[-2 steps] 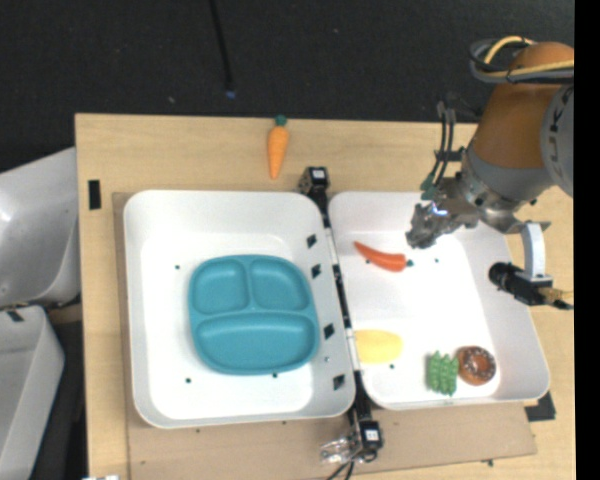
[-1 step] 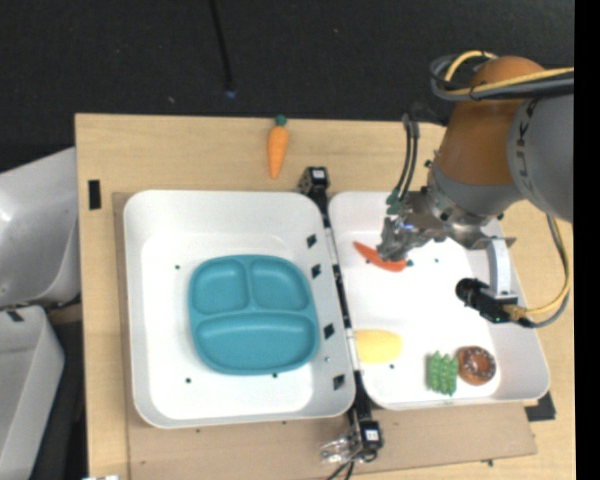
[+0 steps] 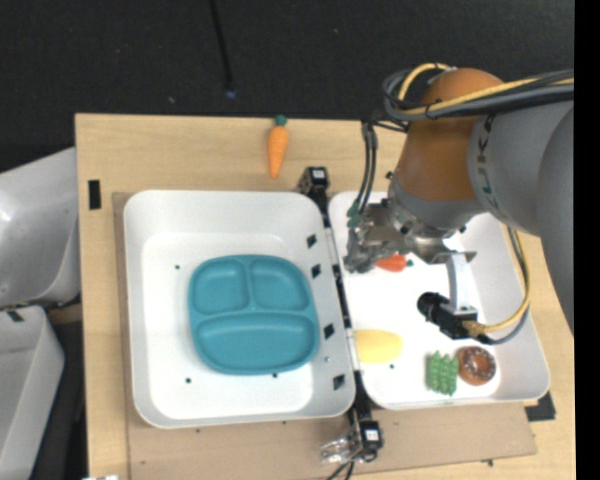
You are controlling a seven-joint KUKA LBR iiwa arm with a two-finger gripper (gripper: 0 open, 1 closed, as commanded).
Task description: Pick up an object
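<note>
Under my gripper (image 3: 372,256), at the right bin's (image 3: 515,368) far left, sat a small red-orange piece (image 3: 391,263); grip state unreadable. Yellow lemon-like item (image 3: 377,345), green piece (image 3: 441,372), brown round item (image 3: 475,364) nearer front. Teal plate (image 3: 252,313) in left bin (image 3: 145,368); carrot (image 3: 278,146) on bench.

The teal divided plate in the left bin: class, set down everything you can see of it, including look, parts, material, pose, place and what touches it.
The teal divided plate is a rounded rectangle, matte and plastic-looking, with raised ridges splitting it into three compartments: two smaller ones on the far side, one wide one nearer the camera. It lies flat, open side up, turned slightly askew, near the middle of the left white bin. It rests on the bin's floor, clear of the walls. Nothing lies in it or touches it from above.
</note>
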